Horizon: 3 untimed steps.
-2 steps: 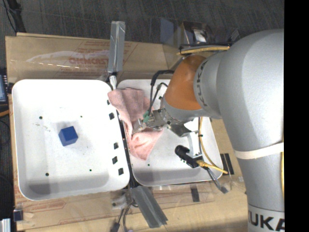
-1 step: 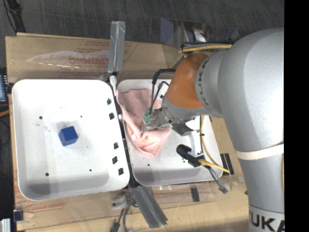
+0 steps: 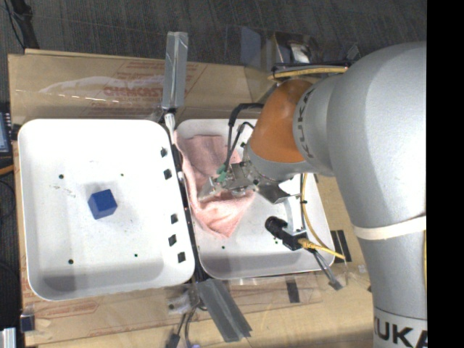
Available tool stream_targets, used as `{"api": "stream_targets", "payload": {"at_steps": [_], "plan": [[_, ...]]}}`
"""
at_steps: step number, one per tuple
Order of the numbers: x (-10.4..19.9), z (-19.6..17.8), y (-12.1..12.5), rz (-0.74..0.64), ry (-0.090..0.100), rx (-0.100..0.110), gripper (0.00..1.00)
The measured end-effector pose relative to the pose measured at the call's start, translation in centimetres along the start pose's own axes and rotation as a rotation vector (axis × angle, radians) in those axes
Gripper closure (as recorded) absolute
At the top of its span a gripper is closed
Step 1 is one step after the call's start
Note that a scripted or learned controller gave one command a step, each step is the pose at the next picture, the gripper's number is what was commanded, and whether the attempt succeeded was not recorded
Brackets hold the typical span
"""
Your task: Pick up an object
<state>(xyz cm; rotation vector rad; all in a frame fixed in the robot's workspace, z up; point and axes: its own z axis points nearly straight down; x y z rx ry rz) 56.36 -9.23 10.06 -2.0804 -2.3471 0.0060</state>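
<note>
Dark carpeted floor surrounds the tabletop (image 3: 94, 85), which is covered by a sheet of brown cardboard with faint red printing. Two shallow white bins sit side by side on it. The left bin (image 3: 43, 194) holds a small blue cube (image 3: 102, 203), lying by itself a little left of the bin's middle. The right bin (image 3: 246, 263) holds a pink cloth (image 3: 210, 187), soft and crumpled, stretching from the bin's far left corner down toward its middle, where it ends in a folded, pointed lobe. The grey arm (image 3: 377, 143), with its orange band (image 3: 279, 129), reaches in from the right and hangs over the right bin. Its gripper (image 3: 221, 180) is down at the cloth, right on the bunched middle part. Whether its fingers are wide, narrow or pinching the fabric cannot be told. A black cable connector (image 3: 283, 232) hangs beside the wrist above the bin floor.
</note>
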Motion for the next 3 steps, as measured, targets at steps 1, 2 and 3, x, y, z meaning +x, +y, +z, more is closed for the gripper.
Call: {"api": "stream_targets", "payload": {"at_steps": [1,2,3], "plan": [[-4.8,-3.8,-1.1,-0.051,0.0,-0.003,0.0],[-8.7,0.9,1.7,-0.114,-0.001,-0.004,0.0],[-3.3,0.9,3.7,-0.196,-0.001,-0.002,0.0]]}}
